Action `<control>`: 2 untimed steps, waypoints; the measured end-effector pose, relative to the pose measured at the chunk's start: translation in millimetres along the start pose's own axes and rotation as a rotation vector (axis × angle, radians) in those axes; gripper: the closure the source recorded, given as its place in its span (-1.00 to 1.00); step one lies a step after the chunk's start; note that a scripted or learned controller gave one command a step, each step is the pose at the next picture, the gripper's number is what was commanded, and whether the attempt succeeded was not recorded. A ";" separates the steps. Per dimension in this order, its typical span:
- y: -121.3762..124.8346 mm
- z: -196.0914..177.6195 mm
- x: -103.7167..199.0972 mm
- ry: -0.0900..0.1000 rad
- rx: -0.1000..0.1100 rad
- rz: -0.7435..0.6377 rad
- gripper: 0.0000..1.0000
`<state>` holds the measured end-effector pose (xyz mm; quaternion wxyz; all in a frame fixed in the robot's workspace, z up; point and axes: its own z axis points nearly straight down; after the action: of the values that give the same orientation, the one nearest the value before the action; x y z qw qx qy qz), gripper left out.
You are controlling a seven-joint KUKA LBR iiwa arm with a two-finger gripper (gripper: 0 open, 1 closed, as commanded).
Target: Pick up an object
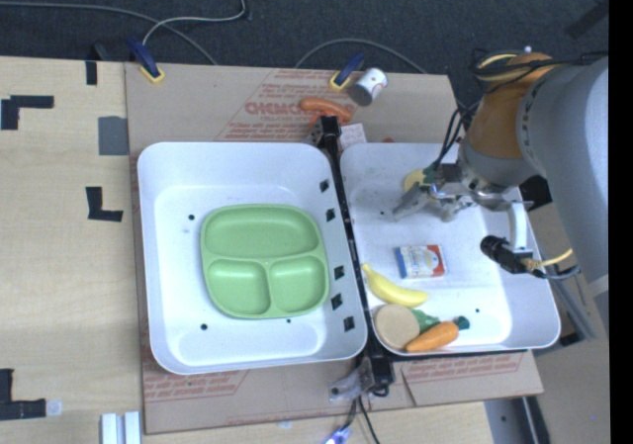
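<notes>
Lowest in the camera view, at the near end of the right bin [534, 333], a small cluster of play food lies together: a round tan disc [396, 325], an orange carrot [433, 336] with a bit of green at its top, and just above them a yellow banana [393, 287] curving along the bin's left wall. The carrot touches the disc; the banana sits just beside both. A little farther up the bin floor lies a small flat card or packet [420, 260] with blue, white and red print, apart from the banana and lying alone.

Above that, the gripper [407, 205] hangs over the upper middle of the right bin, its metal fingers [413, 201] pointing left and downward toward bare white floor. Nothing shows between them; whether they are spread or pressed together cannot be told from this angle. The grey arm [554, 126] with its orange band [495, 121] comes in from the right.

In the left bin [168, 185], a green divided plate [264, 261] rests near the middle. Cardboard [198, 106] underlies both bins.
</notes>
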<state>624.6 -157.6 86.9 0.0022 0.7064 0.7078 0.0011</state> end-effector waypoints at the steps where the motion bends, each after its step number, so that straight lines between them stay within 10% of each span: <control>1: 44.8 1.1 25.4 0.000 0.002 -0.001 -1.00; 2: -5.1 -0.3 -27.5 -0.003 0.001 0.002 -1.00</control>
<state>619.5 -185.0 87.2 0.0030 0.7072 0.7070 -0.0001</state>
